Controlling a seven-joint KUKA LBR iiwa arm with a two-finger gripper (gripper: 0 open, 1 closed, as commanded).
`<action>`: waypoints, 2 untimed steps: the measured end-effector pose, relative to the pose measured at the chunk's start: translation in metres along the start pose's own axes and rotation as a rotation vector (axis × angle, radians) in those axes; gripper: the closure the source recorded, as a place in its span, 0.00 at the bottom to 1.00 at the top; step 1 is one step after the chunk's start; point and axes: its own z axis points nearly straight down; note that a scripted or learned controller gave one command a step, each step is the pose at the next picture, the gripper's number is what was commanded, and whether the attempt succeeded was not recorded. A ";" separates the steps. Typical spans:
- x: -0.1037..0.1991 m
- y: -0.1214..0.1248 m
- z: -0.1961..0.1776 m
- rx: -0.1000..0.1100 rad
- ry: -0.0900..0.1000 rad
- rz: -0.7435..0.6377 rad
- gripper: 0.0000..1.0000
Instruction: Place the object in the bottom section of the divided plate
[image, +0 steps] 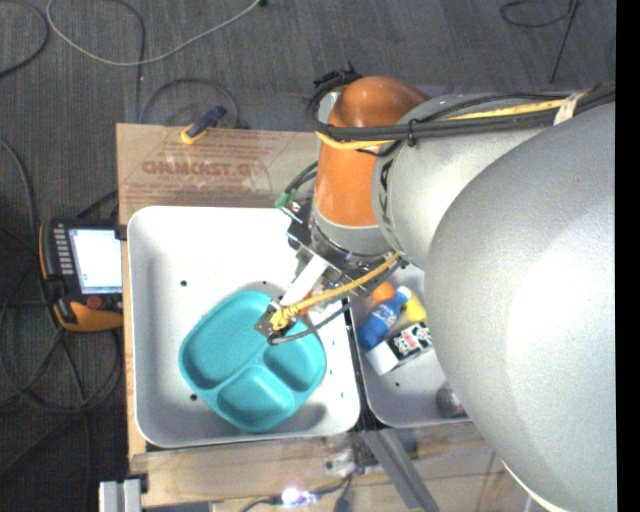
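At the far left you see an orange-and-black handheld pendant with a lit screen lying on the dark floor beside the bench. Above the bins, a flat brown cardboard sheet with faded red print lies on the bench, and a small blue-and-yellow object sits at its top edge. Moving right, the left shallow white bin holds a teal plastic divided plate, tilted so its sections face you at a slant. The two-finger gripper hangs over the plate's upper right rim, with a yellowish cable running up from it to the wrist. You cannot tell whether its jaws are open or closed, nor whether anything sits between them; no separate object to be placed can be made out there. Above it rises the orange band of the grey arm. Further right, the right shallow white bin contains a blue bottle with an orange cap and a small black-and-white item with yellow just beside it
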 end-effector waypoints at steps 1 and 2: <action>-0.057 0.001 -0.077 -0.010 0.019 -0.129 1.00; -0.010 -0.041 -0.005 -0.007 0.018 -0.166 1.00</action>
